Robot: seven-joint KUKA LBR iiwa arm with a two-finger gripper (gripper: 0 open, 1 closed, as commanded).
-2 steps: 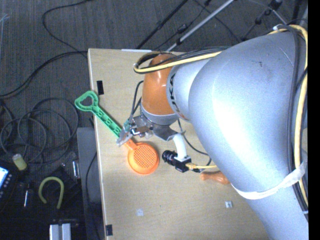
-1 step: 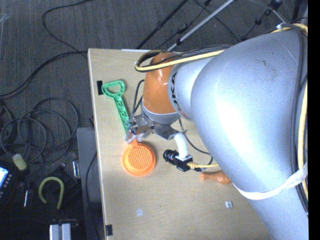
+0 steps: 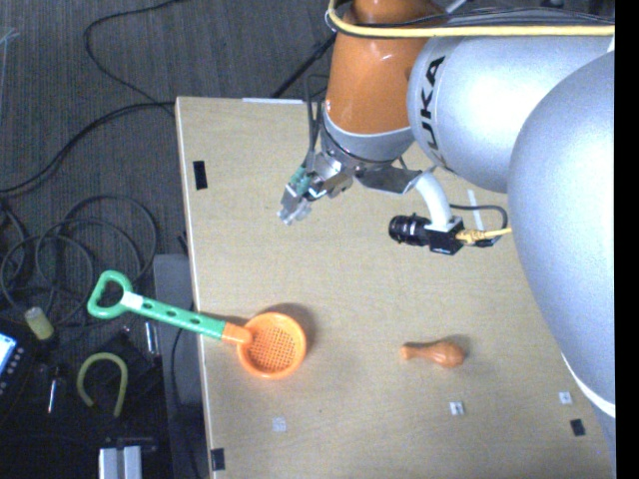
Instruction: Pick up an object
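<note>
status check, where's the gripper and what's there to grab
Gripper hovering over bare board, nothing between jaws. Orange sieve and small orange gourd-shaped piece lie below, untouched. Nothing in the way.

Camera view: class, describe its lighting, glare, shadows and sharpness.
Camera view: even, soft light on the tan board; bright glare on the arm's orange band and grey shell; faint shadows beside the orange sieve and the small orange piece; the gripper looks slightly blurred; the dark floor at left is dim.
</note>
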